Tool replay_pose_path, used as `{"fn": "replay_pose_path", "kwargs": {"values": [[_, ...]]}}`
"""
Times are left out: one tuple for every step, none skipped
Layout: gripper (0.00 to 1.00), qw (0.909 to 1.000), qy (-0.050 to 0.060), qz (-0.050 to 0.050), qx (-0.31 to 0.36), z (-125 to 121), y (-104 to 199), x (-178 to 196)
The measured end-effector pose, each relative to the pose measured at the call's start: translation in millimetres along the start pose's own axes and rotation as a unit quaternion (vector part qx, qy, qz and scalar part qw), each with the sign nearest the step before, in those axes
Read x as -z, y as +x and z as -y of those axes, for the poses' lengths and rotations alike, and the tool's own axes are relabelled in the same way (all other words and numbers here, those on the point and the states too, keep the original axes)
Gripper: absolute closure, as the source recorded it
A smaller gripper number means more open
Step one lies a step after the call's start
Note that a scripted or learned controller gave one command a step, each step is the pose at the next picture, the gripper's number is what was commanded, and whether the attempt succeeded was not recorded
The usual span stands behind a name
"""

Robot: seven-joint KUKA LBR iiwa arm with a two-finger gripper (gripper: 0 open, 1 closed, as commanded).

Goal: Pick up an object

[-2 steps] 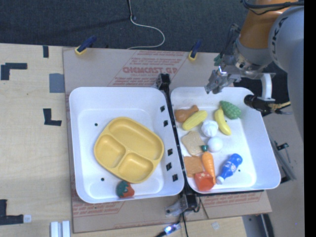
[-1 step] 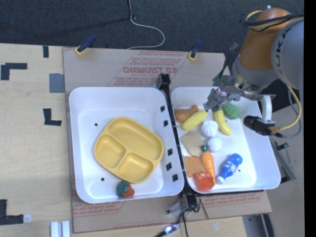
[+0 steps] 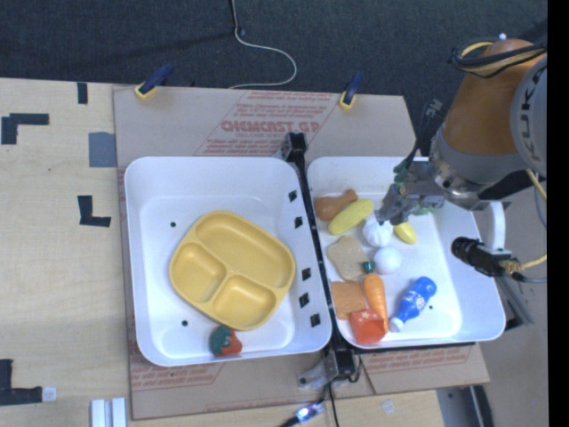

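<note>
My gripper (image 3: 389, 212) hangs low over the right bin (image 3: 471, 323), at its upper middle. Its tip is just above a small white piece (image 3: 375, 233) and next to a small yellow piece (image 3: 405, 233). Whether it touches either one cannot be made out. Close by lie a yellow banana-like item (image 3: 351, 216), a brown piece (image 3: 335, 205) and a white ball (image 3: 388, 259). Further toward the front are a tan bread slice (image 3: 348, 256), an orange carrot (image 3: 375, 296), a blue bottle (image 3: 413, 300) and a red item (image 3: 367, 327).
The left bin (image 3: 142, 238) holds a yellow divided plate (image 3: 233, 269) and a small red and green item (image 3: 225, 342) at its front edge. A black divider (image 3: 307, 238) runs between the bins. The orange-banded arm (image 3: 484, 114) covers the right bin's far right corner.
</note>
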State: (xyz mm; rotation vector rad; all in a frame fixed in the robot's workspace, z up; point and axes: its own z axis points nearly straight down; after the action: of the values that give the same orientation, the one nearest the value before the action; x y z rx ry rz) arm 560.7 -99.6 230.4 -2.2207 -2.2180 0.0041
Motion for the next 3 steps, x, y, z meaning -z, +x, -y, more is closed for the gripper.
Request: {"fn": "replay_pose_path", "kwargs": {"values": [[1.0, 1.0, 0.002, 0.0, 0.0, 57, 6, -16], [1.0, 1.0, -0.001, 0.0, 0.002, 64, 13, 0], [1.0, 1.0, -0.001, 0.0, 0.002, 61, 17, -2]]}}
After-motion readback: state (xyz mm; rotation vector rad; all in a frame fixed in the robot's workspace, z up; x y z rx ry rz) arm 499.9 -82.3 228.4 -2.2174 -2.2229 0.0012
